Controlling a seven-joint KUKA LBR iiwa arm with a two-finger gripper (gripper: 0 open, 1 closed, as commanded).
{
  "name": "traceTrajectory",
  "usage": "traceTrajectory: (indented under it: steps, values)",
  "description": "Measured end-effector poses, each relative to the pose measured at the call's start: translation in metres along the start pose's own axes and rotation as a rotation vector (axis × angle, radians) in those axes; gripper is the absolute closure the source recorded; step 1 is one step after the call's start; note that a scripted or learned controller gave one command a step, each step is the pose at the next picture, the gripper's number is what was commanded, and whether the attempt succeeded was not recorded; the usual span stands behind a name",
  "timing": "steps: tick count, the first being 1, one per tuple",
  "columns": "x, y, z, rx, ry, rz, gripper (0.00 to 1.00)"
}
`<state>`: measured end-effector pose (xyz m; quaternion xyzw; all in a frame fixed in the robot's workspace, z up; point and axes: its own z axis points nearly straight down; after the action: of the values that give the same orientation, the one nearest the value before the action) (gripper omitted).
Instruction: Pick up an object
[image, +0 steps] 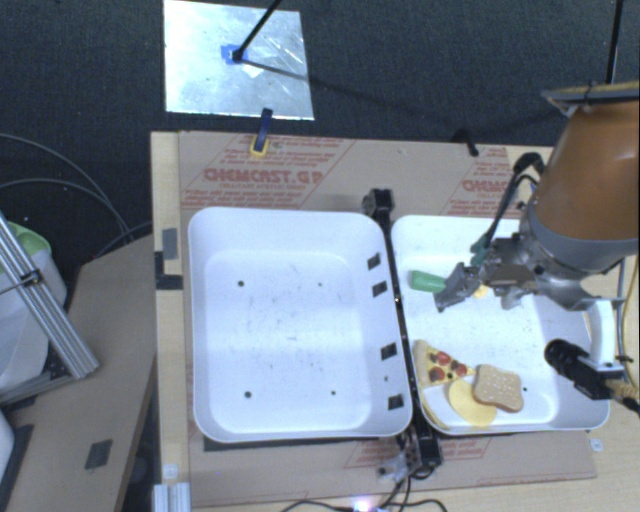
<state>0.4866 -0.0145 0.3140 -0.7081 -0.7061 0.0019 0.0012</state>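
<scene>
Fingers (455, 290) hung over the right bin (570, 425), beside a green object (424, 281); whether spread or gripping could not be judged. A clean pick called for centring over it, then descending straight.

Robotics lab: grey-and-orange arm (590, 200) over bench (300, 160) of printed board bearing two white bins (290, 230), aluminium framing (45, 310) at left, loose cables (60, 170) across dark carpet (80, 70), metal sheet (240, 60) on floor.
</scene>
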Motion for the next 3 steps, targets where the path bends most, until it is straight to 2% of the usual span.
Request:
traceTrajectory:
  steps: [1, 2, 3]
  values:
    - [0.016, 0.02, -0.218, -0.028, 0.002, -0.009, 0.0]
    - [0.133, -0.003, -0.128, 0.0, 0.003, -0.018, 0.0]
    - [0.122, -0.001, -0.202, -0.015, 0.004, -0.007, 0.0]
